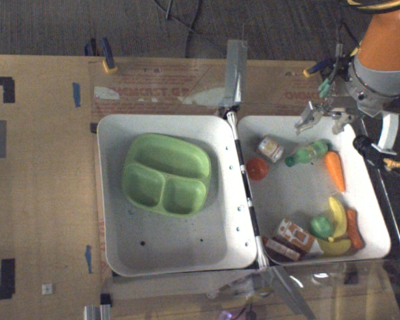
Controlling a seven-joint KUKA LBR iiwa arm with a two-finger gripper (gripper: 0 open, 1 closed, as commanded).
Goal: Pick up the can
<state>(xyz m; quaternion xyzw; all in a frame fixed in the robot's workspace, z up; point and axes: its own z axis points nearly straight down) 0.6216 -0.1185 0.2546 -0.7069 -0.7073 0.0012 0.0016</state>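
At the upper right of the frame the arm [385,45] shows a broad, rounded orange band over a pale grey collar. Below that collar sits a darker cluster of metal fittings, with a few small teal-green pieces on its left side. The gripper [311,117] juts out toward the left as thin, silvery metal parts. A looped yellow and black cable lies near the top corner, though it may not belong to the arm

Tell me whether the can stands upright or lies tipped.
Tipped. The can lies on its side in the right bin, one round end facing the tomato.
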